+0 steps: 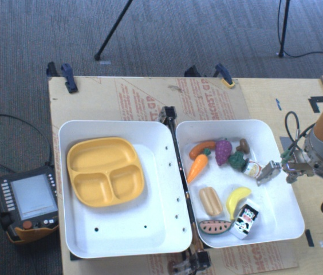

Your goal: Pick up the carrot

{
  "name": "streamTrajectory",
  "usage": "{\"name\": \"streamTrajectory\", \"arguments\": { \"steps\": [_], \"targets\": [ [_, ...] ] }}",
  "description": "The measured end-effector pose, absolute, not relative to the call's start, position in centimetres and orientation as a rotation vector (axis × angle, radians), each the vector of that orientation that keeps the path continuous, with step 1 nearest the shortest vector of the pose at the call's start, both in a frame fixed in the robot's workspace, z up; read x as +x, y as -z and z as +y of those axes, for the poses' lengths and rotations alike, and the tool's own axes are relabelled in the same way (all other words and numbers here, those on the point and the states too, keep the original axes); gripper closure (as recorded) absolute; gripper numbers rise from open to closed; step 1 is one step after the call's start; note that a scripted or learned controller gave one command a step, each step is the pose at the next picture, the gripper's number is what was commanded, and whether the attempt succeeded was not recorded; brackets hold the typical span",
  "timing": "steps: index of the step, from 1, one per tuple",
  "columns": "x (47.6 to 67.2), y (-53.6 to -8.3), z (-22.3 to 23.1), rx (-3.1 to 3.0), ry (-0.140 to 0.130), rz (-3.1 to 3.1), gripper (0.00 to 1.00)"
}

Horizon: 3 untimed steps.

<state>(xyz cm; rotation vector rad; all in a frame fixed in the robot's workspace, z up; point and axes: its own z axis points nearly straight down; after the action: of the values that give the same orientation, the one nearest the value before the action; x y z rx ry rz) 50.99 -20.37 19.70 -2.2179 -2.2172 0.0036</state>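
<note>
The pincer [269, 173] hangs over the right rim of the right bin [284, 211], coming in off the arm [322, 148] at the right edge of the view. Whether it's open or closed I honestly can't tell — it's small and blurry at this angle. Nothing looks to be held in it.

Closest to it are a small bottle-ish thing with an orange label [252, 169] and a broccoli piece [237, 161]. Further in there's a purple bunch of grapes [223, 150], and a brownish item [243, 146] I can't identify.

The carrot [197, 167] is well apart from the pincer, on the far side of that bin. It lies tilted near the left wall, green top pointing up toward a reddish-orange sausage-shaped toy [200, 149] just above it. So the pincer probably has to cross most of the bin to get there, and the wall beside the carrot looks like a tight spot for a finger.

Lower down: a hot dog [210, 200], banana [237, 200], watermelon slice [216, 227] and a little milk carton [245, 220].

The left bin [81, 234] holds a yellow divided plate [105, 171] — my guess is it's a drop-off spot. Both bins sit on the surface [121, 96], clamped at the back, likely so they don't slide.
</note>
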Motion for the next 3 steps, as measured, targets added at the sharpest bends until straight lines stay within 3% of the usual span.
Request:
{"name": "streamTrajectory", "arguments": {
  "steps": [1,2,3],
  "targets": [
    [59.8,-23.3,-10.1,-2.391,-0.001,-2.027,0.0],
    [60.9,-8.5,-8.2,-2.468,-0.003,-1.937,0.0],
    [60.7,-8.9,-8.2,-2.459,-0.015,-1.932,1.0]
  ]
}}
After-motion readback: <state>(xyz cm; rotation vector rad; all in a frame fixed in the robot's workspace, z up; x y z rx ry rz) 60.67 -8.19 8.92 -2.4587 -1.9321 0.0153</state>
